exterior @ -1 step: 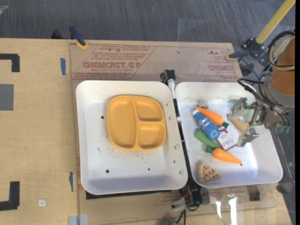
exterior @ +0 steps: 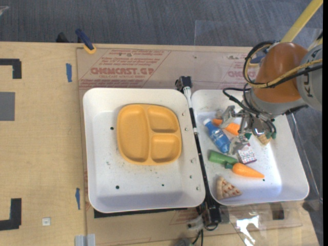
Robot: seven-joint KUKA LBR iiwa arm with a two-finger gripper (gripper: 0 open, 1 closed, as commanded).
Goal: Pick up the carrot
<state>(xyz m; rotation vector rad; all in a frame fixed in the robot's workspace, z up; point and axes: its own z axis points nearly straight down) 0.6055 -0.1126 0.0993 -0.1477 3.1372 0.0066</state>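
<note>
The carrot [exterior: 245, 170] lies in the right bin [exterior: 292, 186], just beside the pizza slice [exterior: 226, 188], its green top toward the blue bottle [exterior: 217, 136]. The claw [exterior: 245, 128] hangs over the bin above the carrot; whether it is open cannot be told. A yellow tray [exterior: 149, 134] sits in the left bin [exterior: 97, 152].

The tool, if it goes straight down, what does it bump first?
Probably the small orange thing right under the tool, beside the blue bottle, though depth is hard to judge. The carrot lies nearer the camera, off that line.
</note>
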